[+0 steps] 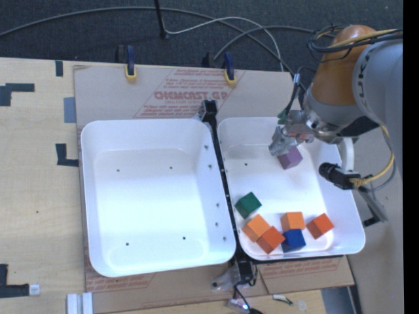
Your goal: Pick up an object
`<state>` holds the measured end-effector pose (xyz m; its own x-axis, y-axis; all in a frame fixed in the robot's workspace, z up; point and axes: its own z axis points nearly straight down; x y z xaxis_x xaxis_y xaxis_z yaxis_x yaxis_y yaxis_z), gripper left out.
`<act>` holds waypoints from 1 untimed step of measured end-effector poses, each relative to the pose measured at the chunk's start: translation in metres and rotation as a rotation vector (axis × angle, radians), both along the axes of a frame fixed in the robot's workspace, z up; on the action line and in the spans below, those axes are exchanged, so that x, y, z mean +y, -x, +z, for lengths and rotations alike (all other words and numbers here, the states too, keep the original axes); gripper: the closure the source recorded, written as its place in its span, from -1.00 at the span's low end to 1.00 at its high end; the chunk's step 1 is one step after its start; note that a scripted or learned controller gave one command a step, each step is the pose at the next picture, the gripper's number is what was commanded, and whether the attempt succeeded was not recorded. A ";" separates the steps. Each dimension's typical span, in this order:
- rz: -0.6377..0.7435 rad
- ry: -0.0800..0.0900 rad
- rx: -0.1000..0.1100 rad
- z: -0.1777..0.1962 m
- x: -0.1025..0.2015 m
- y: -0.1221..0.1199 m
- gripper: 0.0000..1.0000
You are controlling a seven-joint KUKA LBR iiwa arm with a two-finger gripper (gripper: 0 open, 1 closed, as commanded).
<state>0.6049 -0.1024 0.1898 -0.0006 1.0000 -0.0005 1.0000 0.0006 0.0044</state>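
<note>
The gripper (286,141) hung over the back part of the right bin (340,244), and a purple block (290,157) sat directly at its tips, a little toward the front of the bin from the fingers; the block looked tilted, one corner down, and it seemed to be raised a bit above the bin floor, though the slant of the camera made this hard to judge; the fingers appeared to be closed on the upper part of the block, so the hold was probably real but shallow, with most of the block hanging below the tips. The other blocks lay well apart, near the front wall of the same bin: a green block (248,204) stood alone, and behind it in a loose row there were an orange block (256,226), a second orange one (270,239) touching it, a blue block (294,239), a third orange one (292,221) just behind the blue, and a fourth (319,225) at the right end. The left bin (88,175) had nothing to do with the move; the next step, as a judgement, was a straight lift upward, and the risk was that the tilted block slips out.
</note>
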 end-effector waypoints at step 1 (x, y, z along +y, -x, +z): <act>-0.001 0.000 0.000 0.056 -0.008 0.005 1.00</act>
<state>0.5997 -0.1100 0.2457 0.0001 1.0000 -0.0006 1.0000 -0.0001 0.0042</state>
